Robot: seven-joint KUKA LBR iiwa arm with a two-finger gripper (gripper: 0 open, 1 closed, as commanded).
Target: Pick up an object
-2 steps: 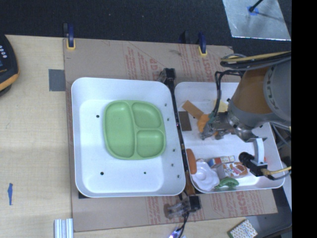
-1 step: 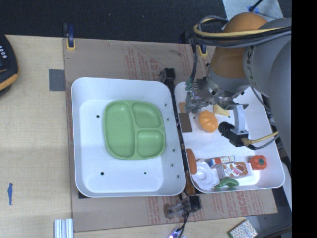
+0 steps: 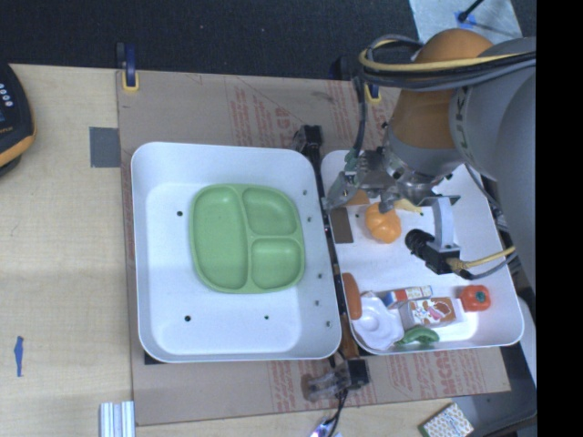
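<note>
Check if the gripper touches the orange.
Cannot tell. The camera view shows the gripper over the orange, covering its top edge; neither contact nor gap shows plainly.

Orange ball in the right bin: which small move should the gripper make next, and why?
Probably shift the gripper a little toward the orange ball, then lower: the ball lies just beside it, apart from the other items.

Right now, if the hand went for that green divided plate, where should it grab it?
Probably the raised outer rim of the green plate, at its right edge, nearest the arm. The plate lies flat in the left bin, apart from the walls, so coming straight down astride the rim looks most workable; the shallow flat compartments offer nothing to pinch.
</note>
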